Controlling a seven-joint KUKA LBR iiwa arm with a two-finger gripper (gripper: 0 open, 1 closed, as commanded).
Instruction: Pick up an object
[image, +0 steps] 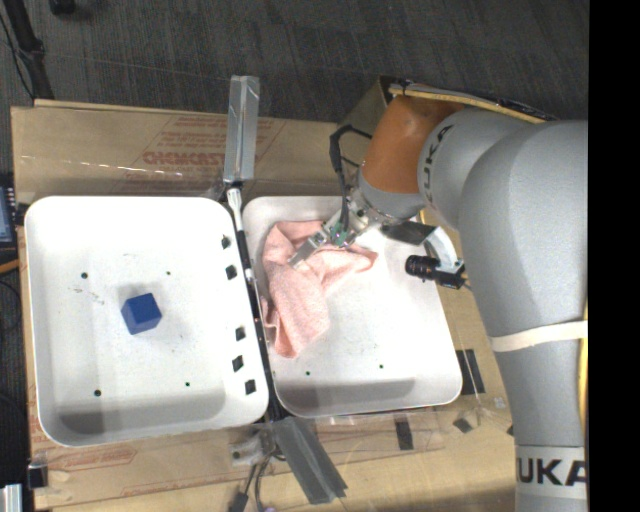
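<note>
The grey arm (510, 210) bends in from the right, its orange band above the right bin (400, 385), wrist angled down-left. The gripper (335, 237) meets the upper folds of the pink cloth (300, 285); whether it is parted or closed cannot be told. A blue cube (141, 312) sits in the left bin (60, 400).

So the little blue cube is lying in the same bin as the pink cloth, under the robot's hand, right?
Not quite. The blue cube lies alone in the left bin; the pink cloth is in the right bin, under the hand, as the camera view shows.
</note>
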